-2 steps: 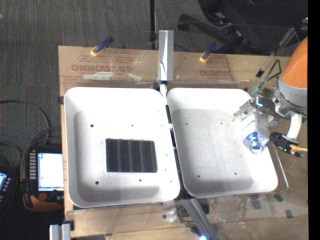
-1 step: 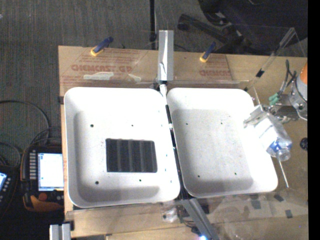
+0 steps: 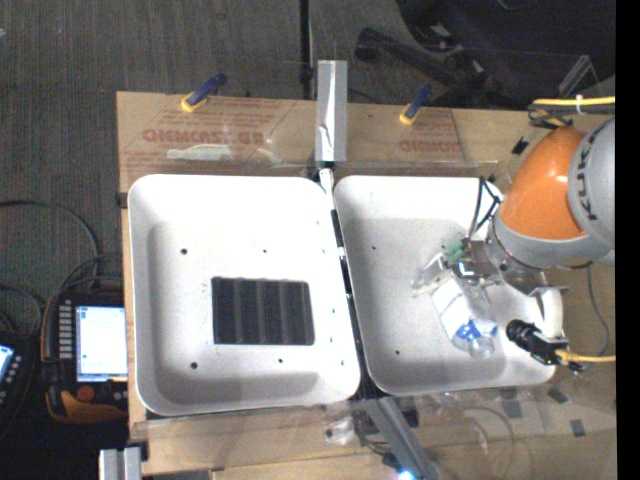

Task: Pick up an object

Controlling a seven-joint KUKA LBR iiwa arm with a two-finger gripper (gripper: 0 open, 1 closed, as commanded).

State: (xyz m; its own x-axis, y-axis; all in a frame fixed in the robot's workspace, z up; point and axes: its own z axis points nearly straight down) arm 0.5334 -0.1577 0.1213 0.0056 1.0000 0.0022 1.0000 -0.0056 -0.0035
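Heads up, your gripper (image 3: 462, 268) is down in the right bin (image 3: 400, 228), over near its right side, and honestly I can't tell whether it's spread or closed: the wrist and that big orange band (image 3: 540, 193) sit right over it from this angle.

The thing you'd want is the clear plastic bottle (image 3: 468, 320) with the bluish cap end, lying flat on the bin floor just below the gripper, toward the near right corner. It looks close to the tool, maybe touching, but I can't say it's between anything.

What I'd worry about: that bottle is see-through and round, so it'll probably roll or squirt sideways if the grab lands off-centre. It's also near the bin wall, so a push could just wedge it into the corner. And the loose cables (image 3: 545, 343) by the wrist hang right next to it; they look like they could snag or nudge it.

Further out, the left bin (image 3: 160, 268) has a dark ribbed tray (image 3: 263, 311) lying flat in the middle, well away from the action. Both bins sit on a cardboard-covered bench (image 3: 150, 128) with clamps (image 3: 203, 92) at the back edge. A handheld control pad (image 3: 85, 353) sits off to the left on dark carpet (image 3: 150, 28).
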